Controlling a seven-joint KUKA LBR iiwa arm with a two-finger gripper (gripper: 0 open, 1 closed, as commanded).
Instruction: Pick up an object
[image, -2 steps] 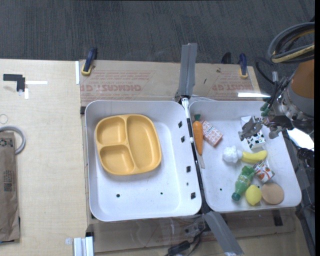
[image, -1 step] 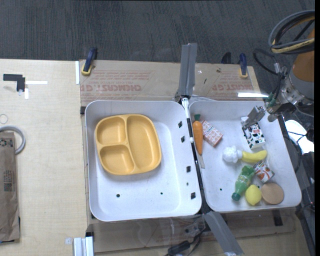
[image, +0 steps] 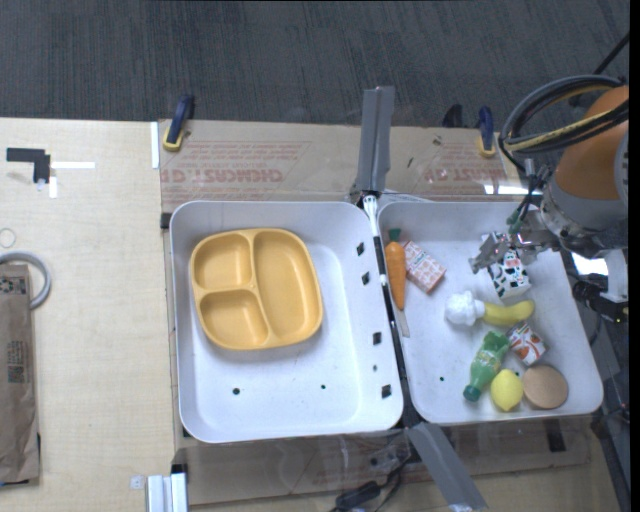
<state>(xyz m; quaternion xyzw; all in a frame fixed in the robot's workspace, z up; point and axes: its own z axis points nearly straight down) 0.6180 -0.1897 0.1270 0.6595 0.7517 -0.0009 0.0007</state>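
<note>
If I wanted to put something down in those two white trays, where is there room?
The left bin has bare floor below and right of the yellow divided plate. The right bin is bare at its lower left, beside the green bottle; its right half is crowded with toys.

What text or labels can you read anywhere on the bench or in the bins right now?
Red print on the cardboard sheet behind the bins: upside down and blurred, unreadable.
Brown paper bag at the left edge: dark print, too small to read.
Small red-and-white carton in the right bin: markings too small to read.
</note>
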